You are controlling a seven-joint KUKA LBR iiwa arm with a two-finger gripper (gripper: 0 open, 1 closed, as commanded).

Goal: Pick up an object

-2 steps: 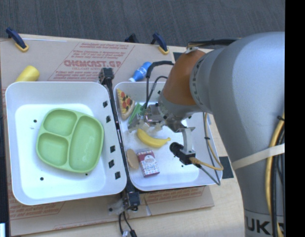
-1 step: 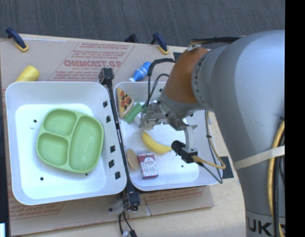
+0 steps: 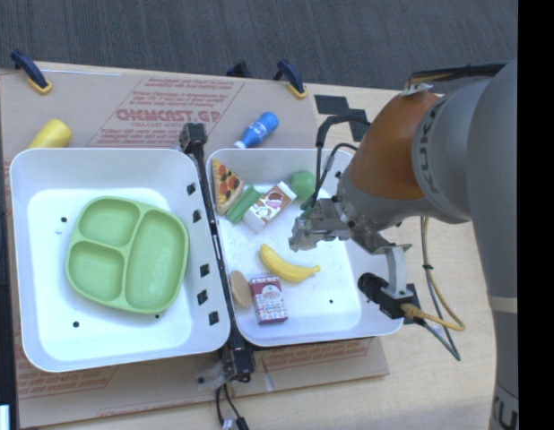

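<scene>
Camera view | tool point(image 3: 306, 236) above banana point(image 3: 288, 265) | right bin point(image 3: 349, 316)

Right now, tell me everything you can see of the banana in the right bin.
The banana is small, yellow and smooth, likely plastic, and looks whole. It lies flat on the floor of the right bin, curved, running from upper left to lower right. The gripper hangs just above its right end. A red carton lies close below it.
</scene>
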